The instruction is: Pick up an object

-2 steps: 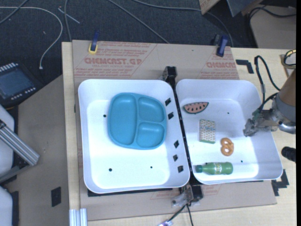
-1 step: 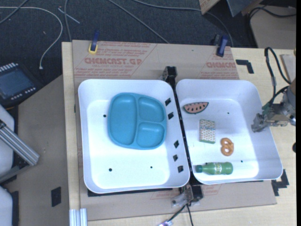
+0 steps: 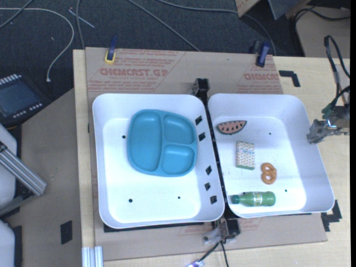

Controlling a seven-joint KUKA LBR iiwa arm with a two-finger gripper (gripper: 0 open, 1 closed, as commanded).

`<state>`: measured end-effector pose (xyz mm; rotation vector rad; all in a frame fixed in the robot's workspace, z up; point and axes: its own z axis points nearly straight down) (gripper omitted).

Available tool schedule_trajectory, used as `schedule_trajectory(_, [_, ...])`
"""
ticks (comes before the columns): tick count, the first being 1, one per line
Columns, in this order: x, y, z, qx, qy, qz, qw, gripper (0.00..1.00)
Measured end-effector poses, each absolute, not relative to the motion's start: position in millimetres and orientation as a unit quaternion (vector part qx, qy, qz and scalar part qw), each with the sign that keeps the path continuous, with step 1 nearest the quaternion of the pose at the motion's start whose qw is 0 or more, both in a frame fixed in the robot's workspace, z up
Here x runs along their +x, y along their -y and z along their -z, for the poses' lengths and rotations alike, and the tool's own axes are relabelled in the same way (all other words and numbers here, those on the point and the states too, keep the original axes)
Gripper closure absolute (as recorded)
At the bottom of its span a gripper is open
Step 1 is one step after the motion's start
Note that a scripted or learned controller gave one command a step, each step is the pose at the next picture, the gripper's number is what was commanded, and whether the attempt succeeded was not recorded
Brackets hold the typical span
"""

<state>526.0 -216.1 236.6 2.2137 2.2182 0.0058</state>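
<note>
The left bin [image 3: 105, 149] sits well apart from the fingers, on the far side of the view from them. A blue divided plate [image 3: 162, 142] with three compartments lies flat in its upper middle part. A row of small black clips runs down the seam where the two bins meet.

The right bin [image 3: 311, 171] lies between that seam and the fingers, its right rim just beside them. Four things rest on its floor, all apart from one another and none touching the fingers. A watermelon slice [image 3: 231, 127] lies toward the bin's far left, its curved edge downward. Below it a small speckled box [image 3: 245, 154] lies flat. A pretzel [image 3: 268, 173] sits just right of and below the box, nearer the fingers than the other pieces. A green bottle [image 3: 253, 199] with a white cap lies on its side along the bin's near wall, cap pointing left.

The fingers [image 3: 321, 128] show at the right edge of the view, outside the right bin's rim and over the tan surface [image 3: 83, 121]. They are small and partly blurred against cabling; I cannot tell whether they are spread or closed. Nothing is visible between them.
</note>
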Motion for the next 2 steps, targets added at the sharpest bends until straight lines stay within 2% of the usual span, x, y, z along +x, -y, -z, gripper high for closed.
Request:
schedule_trajectory(1, [527.0,216,-275,0.707,-0.708,-0.001,0.002,1.0])
schedule_trajectory(2, [528.4,161,-260,0.705,-0.709,-0.0007,-0.002,1.0])
